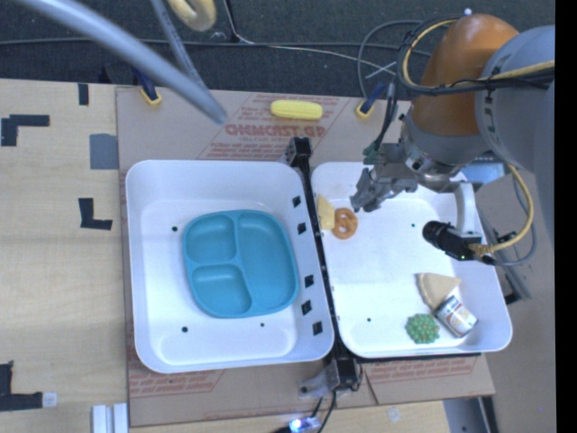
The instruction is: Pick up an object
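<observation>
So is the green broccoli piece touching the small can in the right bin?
Apart. The camera view shows a strip of white bin floor between the broccoli piece and the can.

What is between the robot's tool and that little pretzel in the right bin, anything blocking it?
Nothing visible blocks it. The tool hangs just up and to the right of the pretzel, with bare white bin floor between them. A yellow piece lies against the pretzel's left side, away from the tool's approach.
</observation>
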You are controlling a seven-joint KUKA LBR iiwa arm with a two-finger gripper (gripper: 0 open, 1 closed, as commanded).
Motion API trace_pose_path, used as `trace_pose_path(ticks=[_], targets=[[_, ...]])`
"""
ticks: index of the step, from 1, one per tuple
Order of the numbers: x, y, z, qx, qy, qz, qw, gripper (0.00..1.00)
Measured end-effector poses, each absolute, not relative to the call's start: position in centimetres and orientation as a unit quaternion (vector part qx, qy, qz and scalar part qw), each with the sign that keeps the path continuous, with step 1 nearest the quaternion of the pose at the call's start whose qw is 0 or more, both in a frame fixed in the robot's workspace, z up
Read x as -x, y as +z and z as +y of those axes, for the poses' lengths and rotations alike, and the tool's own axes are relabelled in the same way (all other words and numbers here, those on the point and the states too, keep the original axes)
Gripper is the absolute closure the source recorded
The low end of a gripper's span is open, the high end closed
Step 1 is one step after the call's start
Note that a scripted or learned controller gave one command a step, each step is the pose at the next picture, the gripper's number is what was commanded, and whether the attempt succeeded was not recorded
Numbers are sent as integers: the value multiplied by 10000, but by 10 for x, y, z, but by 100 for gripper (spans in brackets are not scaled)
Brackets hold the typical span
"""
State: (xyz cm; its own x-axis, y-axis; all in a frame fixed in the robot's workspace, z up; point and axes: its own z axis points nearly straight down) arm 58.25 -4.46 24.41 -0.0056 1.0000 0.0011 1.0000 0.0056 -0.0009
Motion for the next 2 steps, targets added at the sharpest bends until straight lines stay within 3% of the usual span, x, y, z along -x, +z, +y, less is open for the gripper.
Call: trace_pose_path(ticks=[2], targets=[[-618,245,54,7053,-1,-7089,1,100]])
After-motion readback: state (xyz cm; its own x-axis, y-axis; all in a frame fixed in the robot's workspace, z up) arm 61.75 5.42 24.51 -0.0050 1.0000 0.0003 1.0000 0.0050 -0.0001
